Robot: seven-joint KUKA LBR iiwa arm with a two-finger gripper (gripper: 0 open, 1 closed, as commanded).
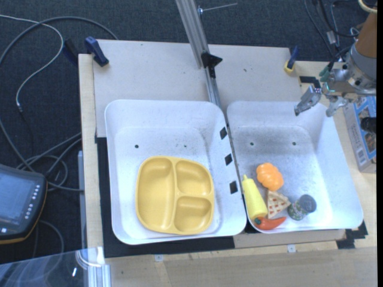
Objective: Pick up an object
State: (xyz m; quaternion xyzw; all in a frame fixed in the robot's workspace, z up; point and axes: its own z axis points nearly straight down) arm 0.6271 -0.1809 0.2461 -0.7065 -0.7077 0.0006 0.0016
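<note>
A grey KUKA arm with an orange band reaches in from the right, its two-finger claw poised over the far right corner of the right-hand white bin. The claw's two metal fingers stand spread apart, with nothing between them.

The candidate objects lie well away from the claw, clustered at the near end of that same bin. An orange toy pumpkin sits closest to the claw among them. Just to its near left, a yellow toy bottle lies along the bin's left wall. A toy pizza slice rests beside the bottle on the side away from the wall, touching or nearly touching the pumpkin. A red toy pepper lies at the near rim, beneath the pizza slice. A small greenish piece and a dark grey round object, whose identity cannot be made out, sit farthest toward the near right of the cluster.

Far to the claw's left, in the left-hand white bin, a yellow divided plate with three compartments rests at the near end. An aluminium pole rises between the two bins, left of the claw.
</note>
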